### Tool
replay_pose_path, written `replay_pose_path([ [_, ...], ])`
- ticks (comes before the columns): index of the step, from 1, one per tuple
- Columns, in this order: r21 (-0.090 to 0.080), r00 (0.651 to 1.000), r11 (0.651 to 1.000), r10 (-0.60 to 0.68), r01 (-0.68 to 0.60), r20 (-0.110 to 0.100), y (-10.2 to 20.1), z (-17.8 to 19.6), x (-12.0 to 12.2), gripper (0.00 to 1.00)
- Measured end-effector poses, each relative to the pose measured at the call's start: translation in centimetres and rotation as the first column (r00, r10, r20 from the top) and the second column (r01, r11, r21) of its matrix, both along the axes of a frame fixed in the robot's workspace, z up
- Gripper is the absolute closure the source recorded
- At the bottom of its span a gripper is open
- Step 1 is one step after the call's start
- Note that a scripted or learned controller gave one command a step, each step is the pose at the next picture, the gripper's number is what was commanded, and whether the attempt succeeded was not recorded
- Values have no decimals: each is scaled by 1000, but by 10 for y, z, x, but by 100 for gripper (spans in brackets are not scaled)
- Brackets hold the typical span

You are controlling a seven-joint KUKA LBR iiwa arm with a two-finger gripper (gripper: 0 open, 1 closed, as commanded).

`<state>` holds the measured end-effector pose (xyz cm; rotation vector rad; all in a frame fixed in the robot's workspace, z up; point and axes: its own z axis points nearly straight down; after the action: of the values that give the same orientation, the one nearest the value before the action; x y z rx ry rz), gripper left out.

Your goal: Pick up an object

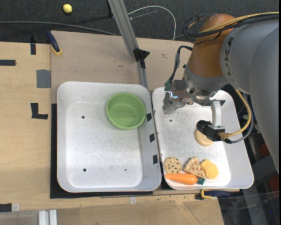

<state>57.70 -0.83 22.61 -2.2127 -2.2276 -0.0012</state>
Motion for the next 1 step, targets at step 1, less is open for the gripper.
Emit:
replay_pose_path([
  [1,0,1000,1000,0,0,0,45,-11,31,100],
])
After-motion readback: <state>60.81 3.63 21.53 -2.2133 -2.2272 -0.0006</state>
